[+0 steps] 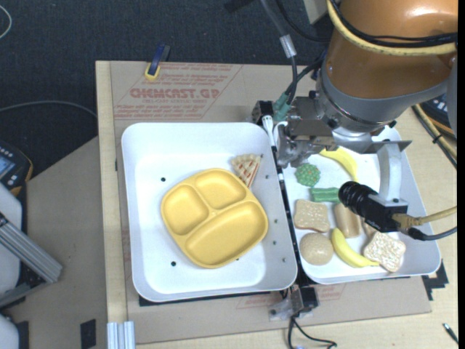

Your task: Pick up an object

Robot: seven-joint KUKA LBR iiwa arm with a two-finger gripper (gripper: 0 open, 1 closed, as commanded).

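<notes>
i see my claw [294,145] low over the right bin's [414,195] far left corner, the green piece [308,174] apparently just nearer me; its grip i can't tell.

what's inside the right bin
Right bin: two bananas, broccoli, green piece, bread, cracker, round bun. The arm covers its far end.

Bright, even overhead light floods the two white bins [138,217], nearly washing out their rims, casts soft shadows beneath the yellow divided plate [213,217], and throws glare across the arm's orange band [407,13], which looms large and slightly soft near the lens.
</notes>
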